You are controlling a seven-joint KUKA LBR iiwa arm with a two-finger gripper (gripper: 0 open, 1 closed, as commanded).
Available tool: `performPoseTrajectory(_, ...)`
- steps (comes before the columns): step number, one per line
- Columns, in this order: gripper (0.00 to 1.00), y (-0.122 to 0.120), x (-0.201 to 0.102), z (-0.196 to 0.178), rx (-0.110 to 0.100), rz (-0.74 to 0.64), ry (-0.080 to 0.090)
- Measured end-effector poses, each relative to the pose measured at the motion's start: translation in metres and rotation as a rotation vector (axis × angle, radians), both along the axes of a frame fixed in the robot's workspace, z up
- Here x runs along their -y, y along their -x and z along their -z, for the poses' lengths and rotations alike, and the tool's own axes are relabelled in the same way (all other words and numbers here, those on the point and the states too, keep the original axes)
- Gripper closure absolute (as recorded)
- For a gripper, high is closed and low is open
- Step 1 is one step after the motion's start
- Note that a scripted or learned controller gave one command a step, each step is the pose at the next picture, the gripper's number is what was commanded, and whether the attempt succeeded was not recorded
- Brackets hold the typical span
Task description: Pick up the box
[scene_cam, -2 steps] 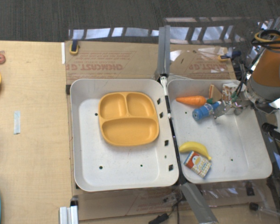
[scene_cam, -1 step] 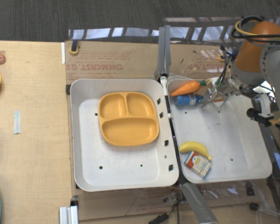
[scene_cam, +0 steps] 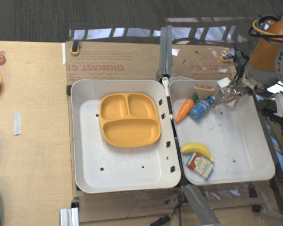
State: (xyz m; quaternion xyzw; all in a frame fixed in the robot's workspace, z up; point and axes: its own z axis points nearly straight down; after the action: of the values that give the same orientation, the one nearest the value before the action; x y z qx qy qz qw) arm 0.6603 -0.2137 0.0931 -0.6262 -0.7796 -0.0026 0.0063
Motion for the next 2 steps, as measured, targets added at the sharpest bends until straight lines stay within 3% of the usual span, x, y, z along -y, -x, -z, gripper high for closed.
performPoseTrajectory(2,0.00,0.0009,-0.0011,0.0007,-0.007,0.142,-0.001)
